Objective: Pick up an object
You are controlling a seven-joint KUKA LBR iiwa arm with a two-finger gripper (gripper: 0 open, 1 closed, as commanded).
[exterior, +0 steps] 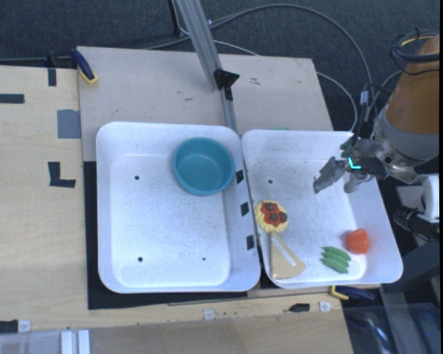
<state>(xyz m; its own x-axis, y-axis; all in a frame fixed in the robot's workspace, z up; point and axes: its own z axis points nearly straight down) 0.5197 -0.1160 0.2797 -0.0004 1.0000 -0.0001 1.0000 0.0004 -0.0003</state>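
Tomato (357,240) is lying in your right bin (295,153) — your pincer (338,180) is hovering above it, spread apart, gripping nothing.

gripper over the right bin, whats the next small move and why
Probably shift toward the near edge and descend over the orange-red ball. The gripper hangs open with nothing between its fingers, and the ball sits apart from the green pod, giving room.

left bin (125,220): bowl (203,166) at back
right bin (295,153): pizza (277,238) left, tomato (357,241) right, pod (335,259) beside it
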